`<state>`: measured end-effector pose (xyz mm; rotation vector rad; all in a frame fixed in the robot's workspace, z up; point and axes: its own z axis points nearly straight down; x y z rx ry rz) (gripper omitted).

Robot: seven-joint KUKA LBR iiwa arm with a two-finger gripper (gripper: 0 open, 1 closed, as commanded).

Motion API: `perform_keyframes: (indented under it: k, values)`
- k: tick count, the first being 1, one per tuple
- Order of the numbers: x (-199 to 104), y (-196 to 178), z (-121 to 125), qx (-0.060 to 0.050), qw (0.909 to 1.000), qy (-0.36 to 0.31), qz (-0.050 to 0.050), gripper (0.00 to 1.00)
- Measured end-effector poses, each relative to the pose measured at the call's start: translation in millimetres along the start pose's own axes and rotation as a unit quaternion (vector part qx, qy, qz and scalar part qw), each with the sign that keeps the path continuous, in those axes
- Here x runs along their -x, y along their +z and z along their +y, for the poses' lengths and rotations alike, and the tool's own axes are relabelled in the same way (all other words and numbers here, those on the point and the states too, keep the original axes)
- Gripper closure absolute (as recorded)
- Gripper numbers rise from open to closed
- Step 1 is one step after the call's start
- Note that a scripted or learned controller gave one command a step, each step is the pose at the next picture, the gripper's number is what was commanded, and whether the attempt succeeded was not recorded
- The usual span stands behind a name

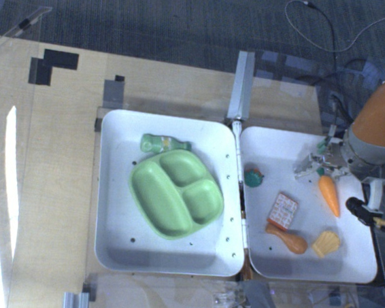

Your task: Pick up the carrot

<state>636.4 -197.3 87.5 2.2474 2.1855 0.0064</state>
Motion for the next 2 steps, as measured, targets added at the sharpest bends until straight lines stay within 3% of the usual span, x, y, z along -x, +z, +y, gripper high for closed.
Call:
perform_keyframes:
  k: [1,2]
  values:
    - [-1.2,-13.6,3.0,0.004,1.0000,-0.001,0.000,1.00]
    - [-38.5,-122.7,-16.6,0.000,0.9971,0.076,0.000,1.00]
